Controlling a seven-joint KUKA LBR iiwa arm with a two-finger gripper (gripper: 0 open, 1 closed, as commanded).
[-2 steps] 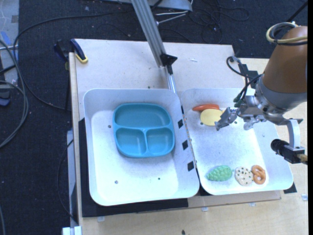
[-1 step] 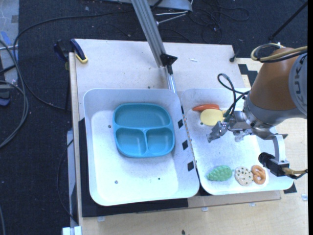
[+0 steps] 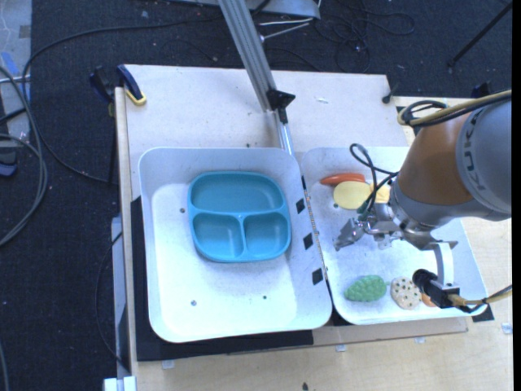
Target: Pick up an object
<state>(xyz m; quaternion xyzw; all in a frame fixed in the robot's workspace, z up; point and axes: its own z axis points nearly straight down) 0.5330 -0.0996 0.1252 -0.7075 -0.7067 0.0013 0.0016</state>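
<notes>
Two white bins (image 3: 163, 218) sit side by side on the bench. The left bin holds one blue divided tray (image 3: 240, 216), with three compartments. Right of that tray, the other bin (image 3: 468, 271) holds four small items: one orange-red piece (image 3: 342, 178), one yellow piece (image 3: 352, 194), one green lump (image 3: 365, 288) and one speckled cookie (image 3: 404, 292).

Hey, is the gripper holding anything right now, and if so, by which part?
Nothing is visibly held. The gripper hangs over bare floor of the right bin, apart from the yellow item and the green item.
</notes>
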